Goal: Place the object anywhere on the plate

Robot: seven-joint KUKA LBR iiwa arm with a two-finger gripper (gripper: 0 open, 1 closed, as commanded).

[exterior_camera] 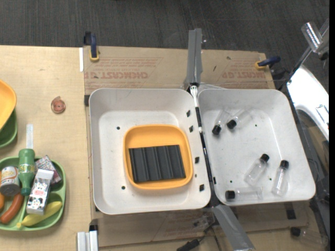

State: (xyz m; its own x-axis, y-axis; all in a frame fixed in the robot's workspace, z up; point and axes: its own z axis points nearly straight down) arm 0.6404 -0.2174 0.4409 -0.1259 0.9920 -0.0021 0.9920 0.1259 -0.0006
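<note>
Clear black-capped vials (281,175) lie scattered in right bin; we see orange square plate (157,134) bearing only a dark ridged insert (157,162); gripper state: cannot tell.

Open approach above orange plate (157,158) in left bin (104,140); scattered vials (256,169) across right bin (293,135).

Robotics lab bench, cardboard sheet (178,67) held by clamps (92,47), two white bins (104,192), toy food tray (57,213)
</note>
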